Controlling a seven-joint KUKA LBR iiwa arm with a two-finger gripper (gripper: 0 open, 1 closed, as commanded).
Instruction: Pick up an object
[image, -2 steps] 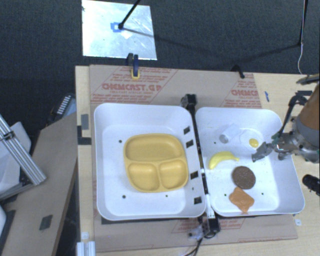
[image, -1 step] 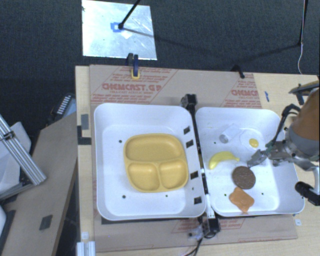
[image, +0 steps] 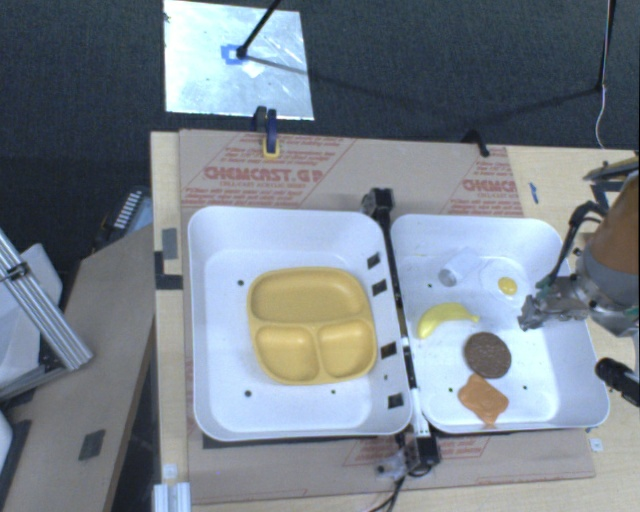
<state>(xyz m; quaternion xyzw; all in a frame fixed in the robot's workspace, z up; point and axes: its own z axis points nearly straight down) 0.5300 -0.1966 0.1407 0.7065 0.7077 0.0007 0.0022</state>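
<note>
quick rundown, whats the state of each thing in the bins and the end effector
yellow divided tray: flat in left bin, compartments bare
banana: lying flat in right bin
brown round patty: flat, untouched
orange piece: flat, near front wall
fried egg: flat, yolk up
end effector: low over right bin, holding nothing seen

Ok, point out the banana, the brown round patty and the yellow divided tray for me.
banana (image: 447, 318): camera view, middle of its curved body.
brown round patty (image: 487, 354): camera view, centre of its top face.
yellow divided tray (image: 303, 290): camera view, floor of its large compartment.
</note>
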